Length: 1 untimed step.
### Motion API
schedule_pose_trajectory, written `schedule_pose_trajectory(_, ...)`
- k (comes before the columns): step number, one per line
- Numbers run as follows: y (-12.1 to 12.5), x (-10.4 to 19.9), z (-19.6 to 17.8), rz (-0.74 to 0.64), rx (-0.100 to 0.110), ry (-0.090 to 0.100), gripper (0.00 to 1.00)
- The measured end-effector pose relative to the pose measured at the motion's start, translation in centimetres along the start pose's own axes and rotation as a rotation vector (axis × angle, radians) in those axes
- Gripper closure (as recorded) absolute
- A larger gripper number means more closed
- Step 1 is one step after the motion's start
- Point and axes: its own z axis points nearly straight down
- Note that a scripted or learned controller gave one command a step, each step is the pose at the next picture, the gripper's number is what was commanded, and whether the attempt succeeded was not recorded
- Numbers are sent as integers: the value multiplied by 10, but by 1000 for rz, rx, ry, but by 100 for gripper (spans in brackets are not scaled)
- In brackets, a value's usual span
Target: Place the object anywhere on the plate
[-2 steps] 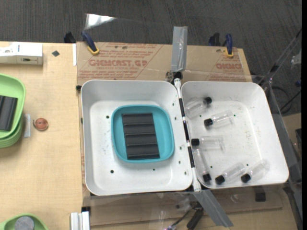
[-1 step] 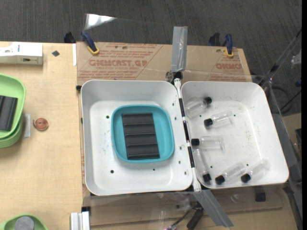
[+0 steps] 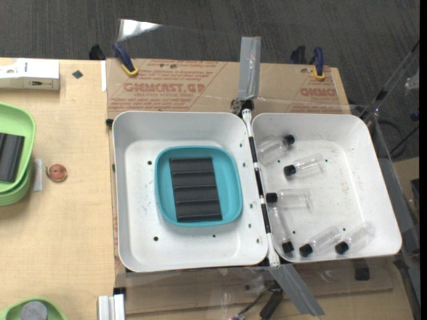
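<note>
Vials (image 3: pixel 303 169) lie scattered in the right bin (image 3: pixel 373 145), none yet on the teal plate (image 3: pixel 230 179) in the left bin (image 3: pixel 133 232). We judge picking comes first: we need one vial gripped, then carried left.

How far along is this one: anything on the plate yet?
Nothing looks done. The teal plate in the left bin carries just its dark ribbed insert. The clear vials all lie in the right bin. Nothing is in hand; picking one and placing it remains.
</note>
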Motion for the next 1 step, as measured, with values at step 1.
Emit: schedule_pose_trajectory(1,0,0,0,0,0,0,0)
